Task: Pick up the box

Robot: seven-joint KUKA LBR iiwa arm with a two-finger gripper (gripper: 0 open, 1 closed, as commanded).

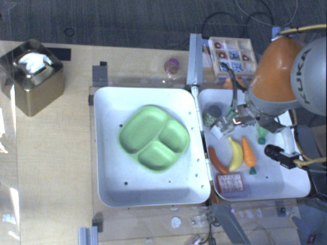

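Small red and white box (230, 182): it lies flat at the near edge of the right white bin (291, 188), close to the near left corner. Nothing is on top of it.
Red chili pepper toy (217, 160): it lies just above the box, by the bin's left wall.
Yellow banana toy (235, 154): it sits beside the chili, in the middle of the bin.
Orange carrot toy (248, 152): it lies just right of the banana, with its green end pointing to the near side.
Open room: the bin floor to the right of the box is bare white, all the way to the right wall.
Grey arm with the orange band (278, 73): it hangs over the far half of the right bin, well apart from the box.
Gripper (226, 126): it points left and down, near the bin's left wall, above the banana. I cannot tell how its fingers stand.
Left white bin (110, 188): it holds a green plastic plate with three parts (154, 138) in the middle, with bare floor all around the plate.
Gold tissue box (33, 78): it stands on the wooden bench, far to the left of both bins.
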